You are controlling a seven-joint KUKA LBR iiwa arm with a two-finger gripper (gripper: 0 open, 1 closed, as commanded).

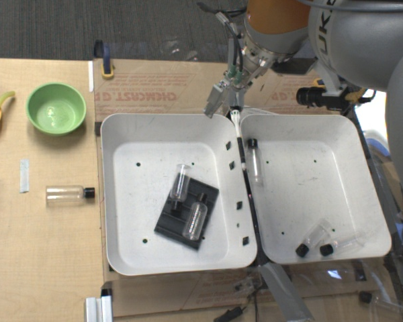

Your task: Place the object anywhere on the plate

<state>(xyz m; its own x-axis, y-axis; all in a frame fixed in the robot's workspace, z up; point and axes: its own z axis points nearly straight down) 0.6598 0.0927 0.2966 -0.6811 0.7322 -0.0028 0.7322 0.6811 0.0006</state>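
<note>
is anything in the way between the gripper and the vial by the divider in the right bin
Nothing visible. The gripper hangs above the bins' far edge, and the vial lies just below it in open view.

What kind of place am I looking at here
Probably a robotics lab bench: a grey and orange arm reaches over two white bins, which hold clear vials and a black plate.

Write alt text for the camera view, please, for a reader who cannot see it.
Two clear vials lie on a black plate in the left bin. The right bin holds three more vials, and the end effector hovers above the bins' far edge.
</note>
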